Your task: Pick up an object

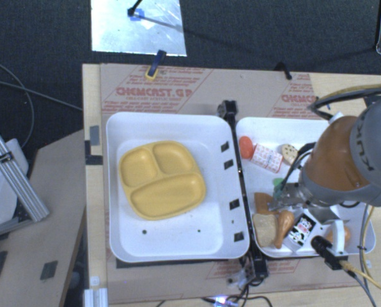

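Camera view: brown paper-covered bench [178,88] on dark carpet [37,31].

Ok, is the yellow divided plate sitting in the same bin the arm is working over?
No. The yellow divided plate lies in the left bin, while the arm hangs over the right bin.

**Arm Over the Right Bin, Yellow Tray in the Left**

The left bin [123,235] holds a yellow divided tray [162,179]. The grey arm [350,158] hangs over the right bin [254,128], above a clutter of small things: an orange-red piece [246,147], a pink-dotted white block [267,157], a round cookie [288,151], a brown drumstick shape [282,226].
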Tool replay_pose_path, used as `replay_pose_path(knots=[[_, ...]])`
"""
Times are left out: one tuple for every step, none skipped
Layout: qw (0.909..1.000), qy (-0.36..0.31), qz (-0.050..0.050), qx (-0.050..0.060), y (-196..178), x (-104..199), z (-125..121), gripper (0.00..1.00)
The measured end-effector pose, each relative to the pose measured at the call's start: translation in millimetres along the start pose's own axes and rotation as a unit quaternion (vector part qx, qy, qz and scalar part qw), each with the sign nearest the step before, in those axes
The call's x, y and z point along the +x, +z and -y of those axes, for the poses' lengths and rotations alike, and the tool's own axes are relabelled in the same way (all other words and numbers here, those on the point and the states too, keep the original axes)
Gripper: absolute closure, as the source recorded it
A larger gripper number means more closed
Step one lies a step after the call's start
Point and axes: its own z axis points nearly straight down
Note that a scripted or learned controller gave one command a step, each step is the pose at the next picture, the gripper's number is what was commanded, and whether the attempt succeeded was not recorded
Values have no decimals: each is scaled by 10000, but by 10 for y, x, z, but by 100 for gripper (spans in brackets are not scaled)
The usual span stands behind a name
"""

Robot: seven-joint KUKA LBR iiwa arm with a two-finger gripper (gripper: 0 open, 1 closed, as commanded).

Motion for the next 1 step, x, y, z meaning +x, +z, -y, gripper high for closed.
replay_pose_path(knots=[[10000,-46,-60,62,-1175,469,-140,100]])
